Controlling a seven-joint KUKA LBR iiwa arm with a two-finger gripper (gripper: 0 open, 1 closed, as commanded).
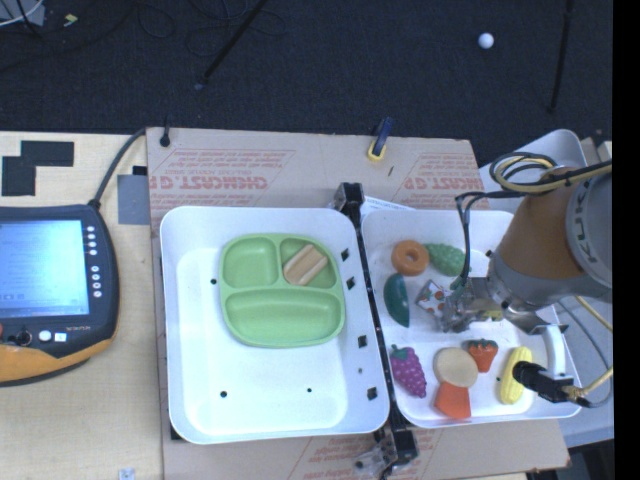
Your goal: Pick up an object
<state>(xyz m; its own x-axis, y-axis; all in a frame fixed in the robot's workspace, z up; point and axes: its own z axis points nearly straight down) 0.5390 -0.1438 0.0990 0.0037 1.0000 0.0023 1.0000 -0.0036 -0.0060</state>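
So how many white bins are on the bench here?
2. The left bin holds a green divided tray; the right bin holds the toy food, with the gripper over it.

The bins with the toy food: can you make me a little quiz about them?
1. True or false: the green plate sits in the left bin.
2. What lies in the plate's top right compartment? A) wooden block B) grapes C) banana
3. Fill in: the purple grapes lie in the ____ bin.

Key: 1 true. 2 A, the wooden block. 3 right; the right bin also holds the doughnut and banana, with the claw over it.
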